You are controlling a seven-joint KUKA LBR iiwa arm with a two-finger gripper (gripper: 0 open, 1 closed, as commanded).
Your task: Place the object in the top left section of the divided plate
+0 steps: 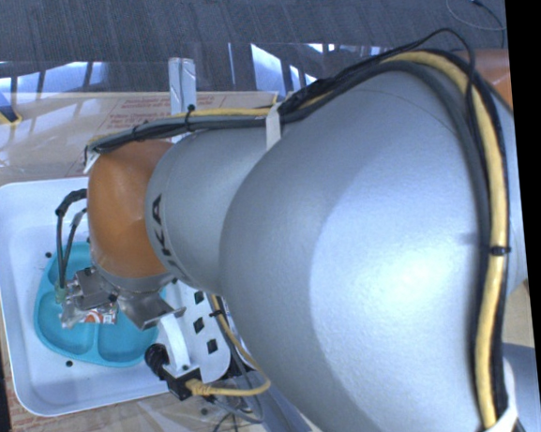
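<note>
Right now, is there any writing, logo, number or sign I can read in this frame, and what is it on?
"KA": dark letters, turned sideways, on the grey arm beside its orange band; any further letters are hidden.
Faint reddish print on the cardboard sheet behind the white bin: too blurred to read.
Black squares on the white wrist mount: pattern marks, no words.

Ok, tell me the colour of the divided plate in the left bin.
Turquoise blue; the camera view shows the divided plastic plate beneath the arm.
</note>
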